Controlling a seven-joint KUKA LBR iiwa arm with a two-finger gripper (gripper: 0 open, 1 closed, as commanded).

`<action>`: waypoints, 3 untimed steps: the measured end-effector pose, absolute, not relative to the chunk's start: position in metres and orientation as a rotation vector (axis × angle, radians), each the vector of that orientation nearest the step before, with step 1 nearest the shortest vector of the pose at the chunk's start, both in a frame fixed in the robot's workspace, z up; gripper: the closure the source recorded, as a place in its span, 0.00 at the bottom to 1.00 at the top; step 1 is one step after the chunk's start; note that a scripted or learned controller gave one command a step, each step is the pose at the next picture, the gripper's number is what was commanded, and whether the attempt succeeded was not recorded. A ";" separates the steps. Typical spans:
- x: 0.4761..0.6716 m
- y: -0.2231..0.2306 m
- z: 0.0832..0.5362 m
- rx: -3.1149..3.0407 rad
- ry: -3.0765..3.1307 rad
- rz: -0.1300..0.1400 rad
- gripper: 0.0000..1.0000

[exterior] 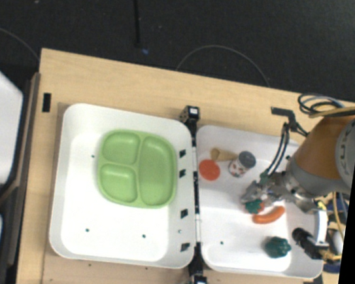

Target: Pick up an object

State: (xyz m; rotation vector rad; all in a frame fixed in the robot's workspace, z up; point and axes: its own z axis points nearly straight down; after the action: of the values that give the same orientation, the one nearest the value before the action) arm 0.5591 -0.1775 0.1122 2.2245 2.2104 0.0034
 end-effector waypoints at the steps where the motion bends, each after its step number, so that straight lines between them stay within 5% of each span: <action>1: 0.563 -0.175 0.176 2.214 2.220 0.005 1.00; 2: 0.564 -0.177 0.230 2.212 2.220 0.006 1.00; 3: 0.561 -0.132 0.224 2.215 2.225 0.001 1.00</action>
State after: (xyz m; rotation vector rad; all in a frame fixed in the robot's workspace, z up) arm 0.5607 -0.1315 0.2244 2.2151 2.2254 0.0006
